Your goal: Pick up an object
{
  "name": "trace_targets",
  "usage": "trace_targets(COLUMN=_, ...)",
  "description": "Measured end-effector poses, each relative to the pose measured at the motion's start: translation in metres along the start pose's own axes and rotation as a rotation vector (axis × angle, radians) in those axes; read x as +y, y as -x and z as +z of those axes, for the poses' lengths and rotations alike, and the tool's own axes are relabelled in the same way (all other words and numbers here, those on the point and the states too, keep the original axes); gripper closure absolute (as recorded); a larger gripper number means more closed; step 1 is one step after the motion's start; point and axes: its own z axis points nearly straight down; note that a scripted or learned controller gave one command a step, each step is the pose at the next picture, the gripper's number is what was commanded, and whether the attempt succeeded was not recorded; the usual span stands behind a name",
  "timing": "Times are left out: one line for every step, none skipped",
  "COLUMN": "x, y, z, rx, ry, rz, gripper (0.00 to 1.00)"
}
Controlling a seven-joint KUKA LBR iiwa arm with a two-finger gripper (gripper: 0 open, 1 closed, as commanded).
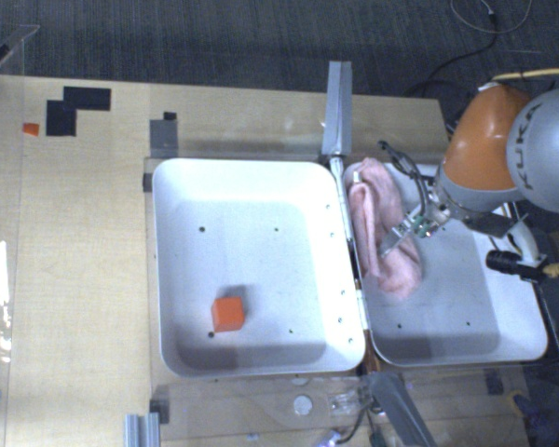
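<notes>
Fingers [397, 240]: I see them angled down and to the left onto the pink cloth [380, 231], tips touching or pressed into its right edge. I cannot tell whether they are apart or together; the cloth's folds hide the tips, and nothing shows clearly between them.

The cloth lies in the right bin [466, 338], hard against that bin's left wall, beside the divider between the two bins. It is bunched into a long roll. Its long axis runs roughly from the far edge of the bin towards the near edge, slightly slanted, with the far end near the top corner and the fatter, rounded end pointing towards the near side. It rests on the bin floor.

The arm [512, 156] comes in from the right, its orange band over the right bin's far corner.

The left bin [261, 180] holds a small orange block [228, 314] in its near-left part, well apart from the cloth. Both bins sit on the pale wooden desk [74, 250].
</notes>
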Motion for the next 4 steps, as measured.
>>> trace_targets(x=-0.005, y=0.023, z=0.005, rx=0.0, ry=-0.002, rz=0.299, gripper=0.0)
trace_targets(x=0.003, y=-0.018, z=0.006, rx=-0.004, ry=0.005, rz=0.178, gripper=0.0)
trace_targets(x=-0.045, y=-0.033, z=0.006, rx=-0.003, ry=0.006, rz=0.414, gripper=0.0)
trace_targets(x=-0.042, y=-0.031, z=-0.008, rx=-0.01, ry=0.016, rz=0.412, gripper=1.0)
